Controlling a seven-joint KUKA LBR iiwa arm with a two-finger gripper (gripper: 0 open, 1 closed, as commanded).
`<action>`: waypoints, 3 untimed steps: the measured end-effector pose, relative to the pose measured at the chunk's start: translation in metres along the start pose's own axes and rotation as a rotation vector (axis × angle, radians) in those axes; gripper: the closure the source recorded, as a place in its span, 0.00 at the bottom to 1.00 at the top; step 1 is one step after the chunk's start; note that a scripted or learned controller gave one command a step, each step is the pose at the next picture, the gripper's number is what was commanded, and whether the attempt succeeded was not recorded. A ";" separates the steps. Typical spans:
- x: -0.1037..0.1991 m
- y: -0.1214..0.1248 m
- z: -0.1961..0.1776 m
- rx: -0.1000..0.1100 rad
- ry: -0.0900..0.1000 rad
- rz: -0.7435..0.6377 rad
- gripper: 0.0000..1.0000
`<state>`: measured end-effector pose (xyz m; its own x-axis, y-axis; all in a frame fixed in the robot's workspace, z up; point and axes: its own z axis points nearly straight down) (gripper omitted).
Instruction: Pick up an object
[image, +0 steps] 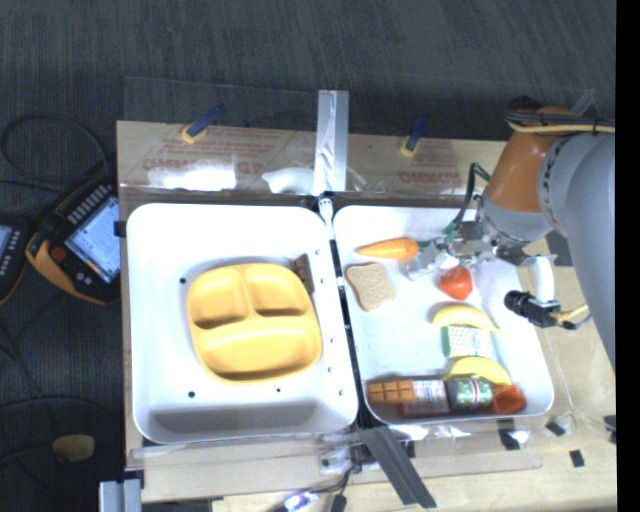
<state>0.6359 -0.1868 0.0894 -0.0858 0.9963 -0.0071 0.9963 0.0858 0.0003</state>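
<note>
Orange carrot (389, 248), bread slice (374, 287), tomato (456, 283) and banana (462, 316) lie unlifted in right bin (412, 345); gripper (450, 250) low between carrot and tomato, grip state indiscernible, pick pending.

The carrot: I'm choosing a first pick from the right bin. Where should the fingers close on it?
Grip the carrot across its thick orange middle, coming straight down, fingers either side of its long axis. It lies flat, pointing left-right, with bare floor above it; the bread slice sits close below, so stay centred.
</note>
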 end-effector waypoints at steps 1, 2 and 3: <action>-0.013 -0.021 0.001 -0.009 0.002 0.026 0.00; -0.012 -0.021 -0.006 -0.006 0.004 0.025 1.00; -0.028 0.003 0.001 0.011 0.010 0.042 1.00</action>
<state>0.6412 -0.2145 0.0881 -0.0441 0.9990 0.0023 0.9990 0.0441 -0.0111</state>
